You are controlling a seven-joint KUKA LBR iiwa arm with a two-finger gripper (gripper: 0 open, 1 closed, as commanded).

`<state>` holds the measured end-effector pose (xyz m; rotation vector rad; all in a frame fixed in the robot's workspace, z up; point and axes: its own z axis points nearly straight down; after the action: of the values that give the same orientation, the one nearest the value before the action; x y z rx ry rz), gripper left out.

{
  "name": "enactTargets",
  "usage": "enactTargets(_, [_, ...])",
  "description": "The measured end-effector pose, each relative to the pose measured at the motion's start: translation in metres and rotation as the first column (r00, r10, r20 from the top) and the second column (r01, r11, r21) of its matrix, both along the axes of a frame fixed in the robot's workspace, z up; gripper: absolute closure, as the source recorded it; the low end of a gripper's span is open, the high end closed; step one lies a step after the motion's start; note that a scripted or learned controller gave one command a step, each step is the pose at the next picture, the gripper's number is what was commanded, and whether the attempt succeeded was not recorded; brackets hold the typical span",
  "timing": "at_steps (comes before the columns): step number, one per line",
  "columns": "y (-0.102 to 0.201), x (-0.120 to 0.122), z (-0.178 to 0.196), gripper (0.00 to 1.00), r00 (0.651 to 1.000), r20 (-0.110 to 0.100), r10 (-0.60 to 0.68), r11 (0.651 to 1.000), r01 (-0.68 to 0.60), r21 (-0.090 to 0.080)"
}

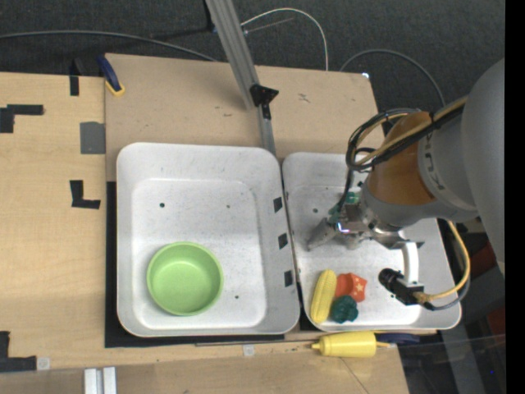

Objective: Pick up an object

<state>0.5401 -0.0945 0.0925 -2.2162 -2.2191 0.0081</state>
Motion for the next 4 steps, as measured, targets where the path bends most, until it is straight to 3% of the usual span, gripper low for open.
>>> enactTargets(1, [0.001, 0.001, 0.013, 1.00, 1.000, 0.003, 0.002, 1.000, -0.002, 0.001])
enactTargets(3, [0.001, 0.007, 0.128, 1.00, 1.000, 0.011, 0.000, 1.000, 0.000, -0.001])
enactTargets(4, [0.048, 0.032, 0.139, 1.00, 1.000, 0.009, 0.005, 1.000, -0.005, 0.001])
